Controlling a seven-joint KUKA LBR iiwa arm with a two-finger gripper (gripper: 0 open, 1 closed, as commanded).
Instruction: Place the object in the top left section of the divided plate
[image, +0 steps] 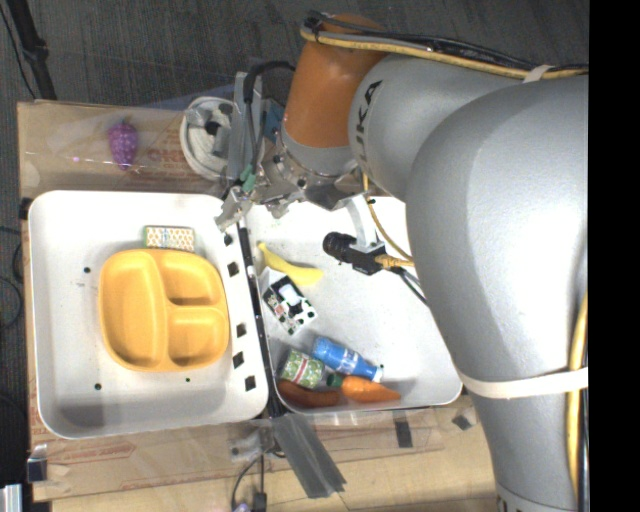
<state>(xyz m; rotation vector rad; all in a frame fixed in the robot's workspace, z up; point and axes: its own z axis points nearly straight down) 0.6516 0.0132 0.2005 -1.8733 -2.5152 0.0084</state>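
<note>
Camera view, looking down at a slant. Two shallow white bins sit side by side on the table (70, 150). The left bin (60, 330) holds a yellow divided plate (165, 307) lying flat near its centre, all three sections bare. A small patterned packet (169, 237) lies just beyond the plate's upper edge, touching or nearly touching it.

The right bin (420, 355) holds the loose items. A banana (288, 264) lies near the divider between the bins. Just below it is a small black-and-white box (288, 304). Lower down, a blue bottle (345, 359) rests tilted, beside a green packet (306, 370). A carrot (370, 393) and a dark brown item (310, 397) lie along the bin's near wall.

The grey arm (470, 200) with its orange band (325, 95) reaches in from the right. The gripper (240, 200) sits over the top of the divider between the bins, above the banana and apart from it. Whether it is apart or together cannot be told; nothing is seen between them.

On the table beyond the left bin lies a purple grape bunch (123, 142).
</note>
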